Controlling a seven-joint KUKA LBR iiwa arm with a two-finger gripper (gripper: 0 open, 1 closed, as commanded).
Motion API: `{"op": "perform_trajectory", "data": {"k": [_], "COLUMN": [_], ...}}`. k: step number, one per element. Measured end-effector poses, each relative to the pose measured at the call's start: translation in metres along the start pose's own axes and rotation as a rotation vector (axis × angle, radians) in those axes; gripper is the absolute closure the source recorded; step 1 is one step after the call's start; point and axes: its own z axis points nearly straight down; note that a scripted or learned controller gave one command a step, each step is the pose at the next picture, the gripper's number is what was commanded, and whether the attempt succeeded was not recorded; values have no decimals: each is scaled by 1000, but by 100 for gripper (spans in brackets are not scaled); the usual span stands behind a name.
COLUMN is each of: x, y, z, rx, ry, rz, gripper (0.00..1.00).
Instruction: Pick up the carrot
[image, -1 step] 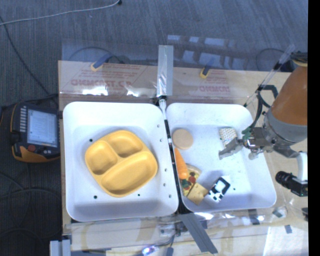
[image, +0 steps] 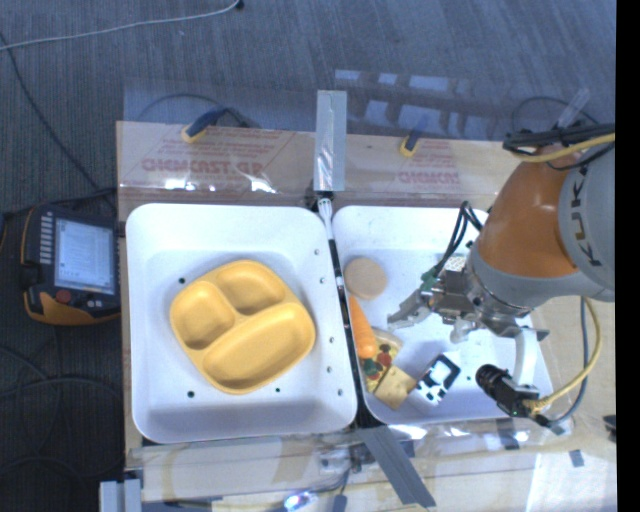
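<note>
Carrot (image: 362, 327) is lying in the right bin (image: 400, 222), hard against its left wall, long axis running near to far along that wall. The arm (image: 535, 235) is reaching over the same bin. The gripper (image: 440, 312) is hanging to the carrot's right, well apart; whether it is open or grasping anything cannot be told.

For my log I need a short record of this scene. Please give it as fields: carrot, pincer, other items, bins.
carrot: orange, lying along the left wall of the right bin
pincer: above the right bin, right of the carrot, apart from it
other items: tan round piece; yellow block
left bin: yellow divided plate
</note>
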Motion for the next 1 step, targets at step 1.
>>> {"op": "perform_trajectory", "data": {"k": [1], "x": [73], "y": [-13], "z": [28], "rx": [1], "ry": [-1], "rz": [-217], "gripper": [0]}}
